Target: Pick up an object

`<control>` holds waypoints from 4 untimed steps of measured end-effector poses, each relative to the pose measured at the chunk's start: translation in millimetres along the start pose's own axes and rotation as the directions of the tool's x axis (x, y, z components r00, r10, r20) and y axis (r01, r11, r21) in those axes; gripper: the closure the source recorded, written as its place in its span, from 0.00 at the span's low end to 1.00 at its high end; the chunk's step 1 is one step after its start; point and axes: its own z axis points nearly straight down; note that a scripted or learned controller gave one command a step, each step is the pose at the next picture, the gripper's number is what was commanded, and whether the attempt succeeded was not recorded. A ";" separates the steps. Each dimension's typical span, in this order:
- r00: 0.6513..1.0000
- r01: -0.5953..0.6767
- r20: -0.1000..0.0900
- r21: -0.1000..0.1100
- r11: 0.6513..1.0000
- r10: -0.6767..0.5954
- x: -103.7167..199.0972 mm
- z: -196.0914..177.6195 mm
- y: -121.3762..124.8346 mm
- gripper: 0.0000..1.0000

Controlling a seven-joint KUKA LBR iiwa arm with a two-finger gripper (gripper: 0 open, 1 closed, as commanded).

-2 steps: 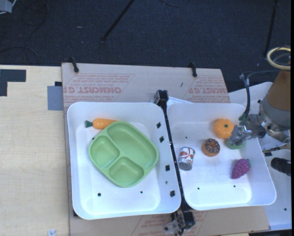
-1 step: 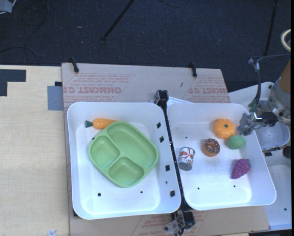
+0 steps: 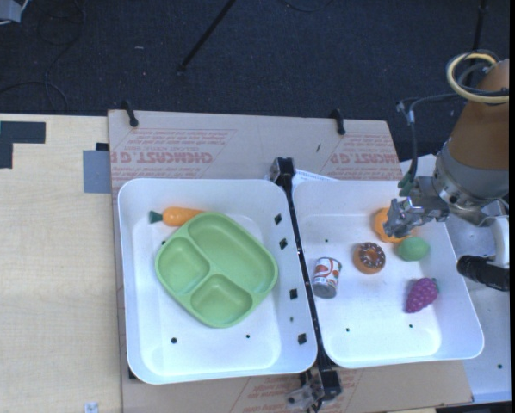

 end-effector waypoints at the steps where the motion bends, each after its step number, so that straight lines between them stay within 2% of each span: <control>1: 1.000 0.002 -0.001 -0.001 1.000 -0.002 60.4 4.7 17.2 1.00; 2: 1.000 0.001 0.000 -0.001 1.000 -0.001 120.4 10.1 33.3 1.00; 4: 1.000 0.002 0.000 -0.001 1.000 -0.002 221.0 2.4 48.4 1.00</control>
